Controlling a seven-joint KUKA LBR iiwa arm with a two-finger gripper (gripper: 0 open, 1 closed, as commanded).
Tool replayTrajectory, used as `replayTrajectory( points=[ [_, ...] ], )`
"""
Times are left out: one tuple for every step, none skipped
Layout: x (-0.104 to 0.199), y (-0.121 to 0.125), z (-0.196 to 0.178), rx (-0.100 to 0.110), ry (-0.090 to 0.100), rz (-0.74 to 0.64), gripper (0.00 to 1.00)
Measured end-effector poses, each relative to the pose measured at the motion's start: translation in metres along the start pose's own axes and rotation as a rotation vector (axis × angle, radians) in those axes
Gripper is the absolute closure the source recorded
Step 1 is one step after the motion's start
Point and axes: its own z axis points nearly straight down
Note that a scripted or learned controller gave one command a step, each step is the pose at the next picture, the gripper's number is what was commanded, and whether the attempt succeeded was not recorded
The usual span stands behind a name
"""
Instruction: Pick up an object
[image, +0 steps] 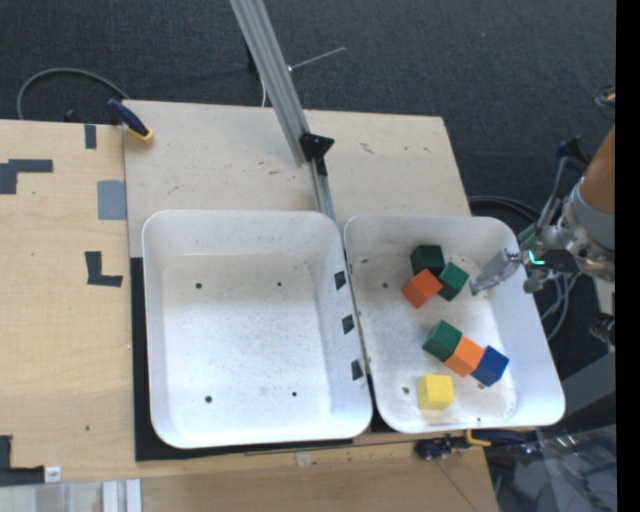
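The right bin (400, 224) holds several small blocks. Near its back lie a dark green block (427, 257), a green block (455, 279) and an orange block (421, 288), close together. Toward the front sit another green block (441, 340), an orange block (465, 355) and a blue block (490, 366) in a touching row, with a yellow block (435, 391) apart at the front. My gripper (482, 281) reaches in from the right, over the bin's right part, its tip just right of the back green block. Nothing shows in its grasp.
The left bin (240, 224) sits beside the right one, sharing a middle wall. A slanted metal rail (283, 90) runs from the top down to the bins' back edge. Cables (555, 215) hang by the arm at the right.
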Motion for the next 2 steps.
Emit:
replayTrajectory(
  points=[
    [0.0,0.001,-0.002,-0.003,-0.001,-0.002,0.0],
    [-0.001,-0.003,0.042,0.001,-0.001,0.0,0.0]
  ],
)
